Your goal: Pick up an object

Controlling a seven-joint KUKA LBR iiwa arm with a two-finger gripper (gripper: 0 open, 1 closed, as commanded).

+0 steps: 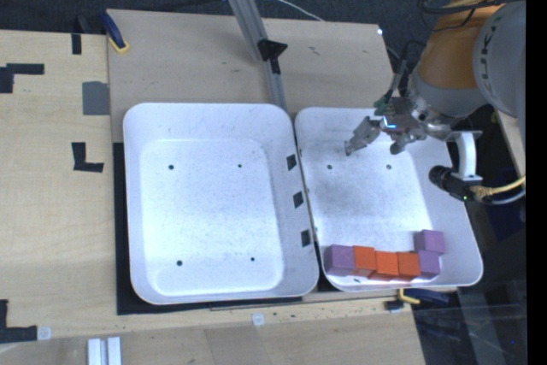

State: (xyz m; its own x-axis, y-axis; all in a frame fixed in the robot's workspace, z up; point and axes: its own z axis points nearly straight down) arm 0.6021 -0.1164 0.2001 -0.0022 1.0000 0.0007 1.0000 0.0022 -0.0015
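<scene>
Small purple and orange foam-like blocks (385, 261), near edge of right white bin (444, 209): probably light, rigid; grip flat sides. End effector (376, 138) fingers apart, empty.

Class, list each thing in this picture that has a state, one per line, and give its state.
gripper: fingers open, above the right bin, holding nothing.
right bin: holds blocks at its near edge.
purple and orange blocks: lying clustered in a row, touching.
left bin: upright beside the right bin.

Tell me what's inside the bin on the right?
The right bin holds purple blocks and orange blocks lined up along its near edge, with one more purple block at the row's right end. The gripper hovers above the far end, hiding some floor there.
</scene>
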